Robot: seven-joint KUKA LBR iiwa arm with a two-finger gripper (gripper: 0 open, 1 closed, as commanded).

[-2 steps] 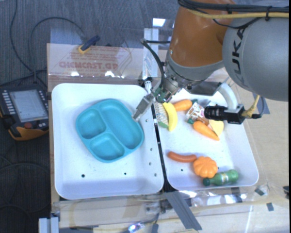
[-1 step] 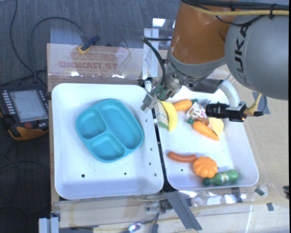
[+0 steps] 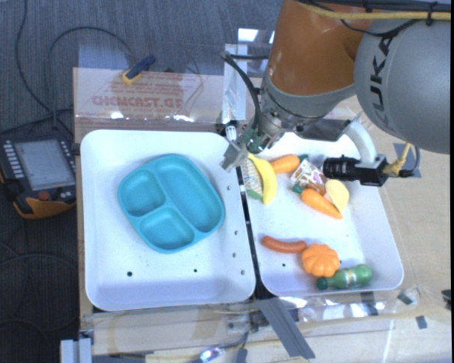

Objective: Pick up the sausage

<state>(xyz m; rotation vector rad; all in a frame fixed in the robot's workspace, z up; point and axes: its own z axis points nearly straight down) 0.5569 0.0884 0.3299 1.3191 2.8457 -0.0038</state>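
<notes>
Sausage (image 3: pixel 283 243): lies flat in the right bin, toward its near left part, long axis roughly left-right. Reddish-orange, nothing gripping it.
Pumpkin (image 3: pixel 319 259): small, orange, just right of the sausage's right end, touching it or nearly so.
Green bottle (image 3: pixel 346 277): lies on its side at the near edge of the right bin, just below and right of the pumpkin.
Carrots: one (image 3: pixel 320 202) slants across the bin's middle, above the sausage and apart from it; another orange piece (image 3: pixel 285 163) lies farther back.
Banana (image 3: pixel 263 178): yellow, curved, at the left side of the right bin, a pale ridged item against its left.
Pale wedge (image 3: pixel 338 195): yellowish, just right of the slanting carrot.
Small printed packet (image 3: pixel 307 175): between the far orange piece and the slanting carrot.
Gripper (image 3: pixel 240 151): hangs over the divide between the bins, at the far end, just above the banana and well apart from the sausage. Finger state: cannot tell; the tips blur into the clutter beneath.
Arm (image 3: pixel 318 44): orange band and grey casing fill the upper right, reaching in over the right bin's far edge.
Right bin (image 3: pixel 386 248): white, shallow, holds all the toy food.
Left bin (image 3: pixel 106 263): white, holds a blue divided plate (image 3: pixel 170 201) with three compartments.
Beyond bins: handheld controller (image 3: pixel 34 169) at far left on dark floor, with cables.
</notes>
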